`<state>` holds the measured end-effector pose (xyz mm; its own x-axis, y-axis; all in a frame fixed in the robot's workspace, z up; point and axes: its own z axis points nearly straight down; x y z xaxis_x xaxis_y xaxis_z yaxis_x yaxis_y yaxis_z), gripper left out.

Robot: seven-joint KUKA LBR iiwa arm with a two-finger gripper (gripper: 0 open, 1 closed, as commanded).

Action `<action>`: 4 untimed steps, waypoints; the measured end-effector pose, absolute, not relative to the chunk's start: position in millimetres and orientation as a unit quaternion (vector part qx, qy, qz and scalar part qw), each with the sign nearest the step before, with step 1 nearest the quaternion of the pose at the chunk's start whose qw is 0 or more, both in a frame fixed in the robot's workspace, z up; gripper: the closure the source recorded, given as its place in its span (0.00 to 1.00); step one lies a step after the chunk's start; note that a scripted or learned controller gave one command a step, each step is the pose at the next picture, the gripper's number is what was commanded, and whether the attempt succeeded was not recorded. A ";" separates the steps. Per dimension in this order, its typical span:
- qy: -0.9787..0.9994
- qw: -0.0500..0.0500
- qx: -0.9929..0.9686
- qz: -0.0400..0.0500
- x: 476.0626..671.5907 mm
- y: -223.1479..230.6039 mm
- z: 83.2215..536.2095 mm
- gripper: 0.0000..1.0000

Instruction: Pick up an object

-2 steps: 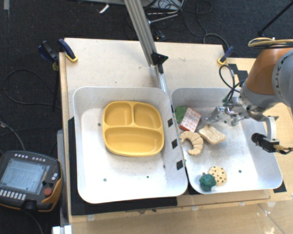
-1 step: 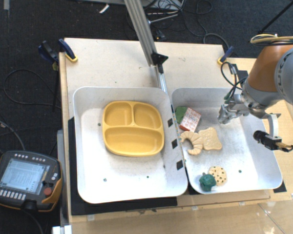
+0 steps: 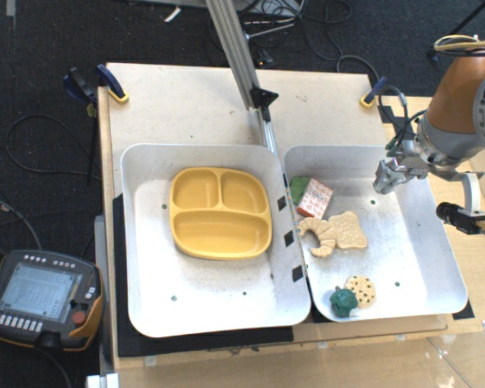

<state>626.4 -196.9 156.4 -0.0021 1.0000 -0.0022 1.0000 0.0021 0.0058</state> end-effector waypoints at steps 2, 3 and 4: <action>0.710 -0.001 0.705 0.000 612.8 -139.9 201.2 1.00; 0.710 -0.001 0.704 0.001 607.2 -86.8 217.0 1.00; 0.710 -0.002 0.704 0.000 588.5 -37.9 213.2 1.00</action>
